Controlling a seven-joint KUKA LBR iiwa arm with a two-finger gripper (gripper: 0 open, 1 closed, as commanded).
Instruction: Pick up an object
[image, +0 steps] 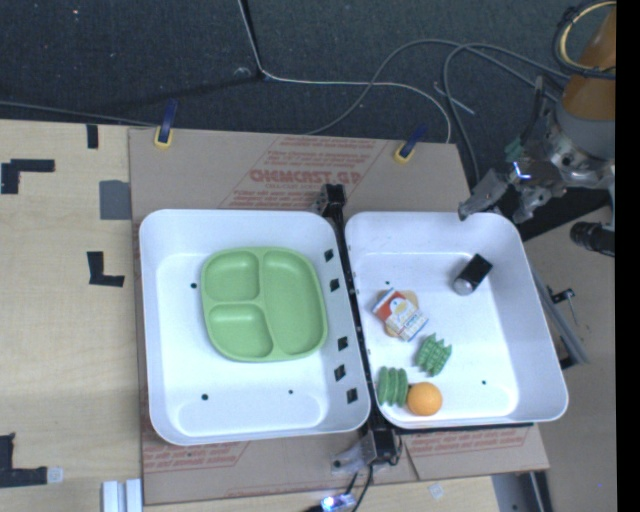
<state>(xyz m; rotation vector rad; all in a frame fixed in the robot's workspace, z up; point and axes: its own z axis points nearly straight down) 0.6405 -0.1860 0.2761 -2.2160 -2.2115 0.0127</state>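
Note:
The right bin (520, 330) holds a small black and grey cylinder (471, 274), a red-and-white packet (401, 314), a ridged green piece (433, 354), a darker green piece (392, 385) and an orange ball (425, 399). My gripper (503, 203) hangs over the bin's far right corner, above and to the right of the cylinder. Its two dark fingers are spread open with nothing between them.
A green divided plate (265, 303) lies in the left bin (160, 330). Black clips run along the seam between the bins (343, 300). Cables trail across the dark surface behind the bench.

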